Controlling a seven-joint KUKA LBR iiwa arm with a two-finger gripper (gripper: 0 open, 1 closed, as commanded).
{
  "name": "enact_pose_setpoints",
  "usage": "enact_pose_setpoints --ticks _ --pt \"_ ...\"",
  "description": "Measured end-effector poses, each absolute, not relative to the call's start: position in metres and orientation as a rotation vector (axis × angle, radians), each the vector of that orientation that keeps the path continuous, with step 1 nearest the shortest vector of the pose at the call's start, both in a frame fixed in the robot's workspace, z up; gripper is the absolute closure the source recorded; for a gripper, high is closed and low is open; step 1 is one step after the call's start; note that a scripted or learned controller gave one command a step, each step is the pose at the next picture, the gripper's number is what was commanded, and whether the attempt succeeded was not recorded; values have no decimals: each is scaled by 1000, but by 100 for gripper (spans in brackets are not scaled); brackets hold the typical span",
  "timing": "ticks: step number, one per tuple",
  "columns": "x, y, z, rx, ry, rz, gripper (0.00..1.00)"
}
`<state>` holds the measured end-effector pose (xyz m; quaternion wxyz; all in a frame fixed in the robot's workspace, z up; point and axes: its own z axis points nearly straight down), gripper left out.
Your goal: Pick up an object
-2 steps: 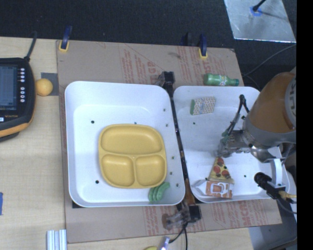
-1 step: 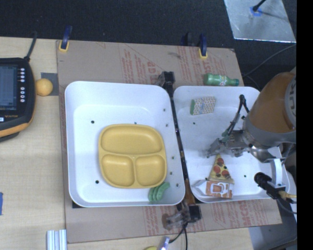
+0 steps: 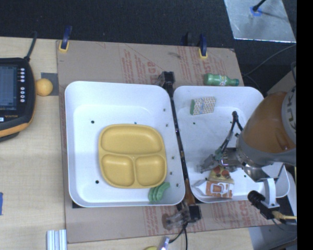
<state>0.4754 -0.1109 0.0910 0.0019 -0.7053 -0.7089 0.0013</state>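
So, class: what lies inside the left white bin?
Inside the left bin lie a yellow divided tray and a small green object at the tray's near right corner. Anything under the tray is hidden.

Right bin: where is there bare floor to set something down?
In the right bin, bare floor lies across the middle, between the patterned packet near the far wall and the pincer. The near edge is crowded: the orange-and-white carton sits just beneath the pincer, with the arm over the right side.

Arm reaching from right, wrist angled down-left.
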Motion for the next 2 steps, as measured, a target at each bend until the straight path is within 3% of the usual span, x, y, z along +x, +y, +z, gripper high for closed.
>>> enact_pose_setpoints --ticks 1,2 --pt "476 -112 101 -2208 -2231 5 100" --pt "526 -42 192 -2215 -2225 0 100"
